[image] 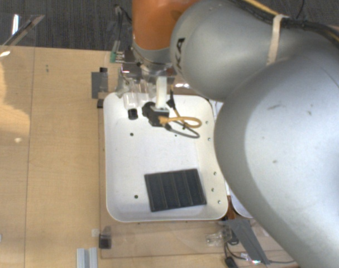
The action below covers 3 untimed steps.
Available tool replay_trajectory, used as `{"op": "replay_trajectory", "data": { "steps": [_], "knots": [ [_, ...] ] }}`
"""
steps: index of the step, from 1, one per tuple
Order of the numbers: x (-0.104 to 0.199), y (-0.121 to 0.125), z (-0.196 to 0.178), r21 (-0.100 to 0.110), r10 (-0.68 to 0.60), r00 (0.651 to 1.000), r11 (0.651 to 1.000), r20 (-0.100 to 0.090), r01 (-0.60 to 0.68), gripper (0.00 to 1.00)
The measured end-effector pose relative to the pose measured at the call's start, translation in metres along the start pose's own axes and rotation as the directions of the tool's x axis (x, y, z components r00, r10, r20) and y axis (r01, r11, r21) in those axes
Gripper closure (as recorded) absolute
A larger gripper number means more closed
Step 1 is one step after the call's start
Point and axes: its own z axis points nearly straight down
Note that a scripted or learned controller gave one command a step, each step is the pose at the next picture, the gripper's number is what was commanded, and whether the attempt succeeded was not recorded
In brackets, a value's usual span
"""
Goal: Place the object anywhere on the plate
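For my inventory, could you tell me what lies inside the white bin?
A black ribbed slab lies in the bin's near end; the arm covers part of its far end.

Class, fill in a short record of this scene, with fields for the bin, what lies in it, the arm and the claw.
bin: white, shallow, on a wooden bench
in bin: one dark ribbed slab, lying flat, toward the view's lower edge
arm: grey with an orange band, across the view's right side
claw: over the bin's far end, well apart from the slab
held: cannot tell
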Motion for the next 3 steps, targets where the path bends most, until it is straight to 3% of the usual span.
{"op": "replay_trajectory", "data": {
  "steps": [2, 3],
  "knots": [
    [0.004, 0.001, -0.022, -0.008, -0.012, 1.000, 1.000, -0.003, 0.012, 1.00],
    [-0.009, 0.003, 0.022, 0.006, -0.082, 0.997, 0.997, 0.002, 0.082, 1.00]
  ]
}}
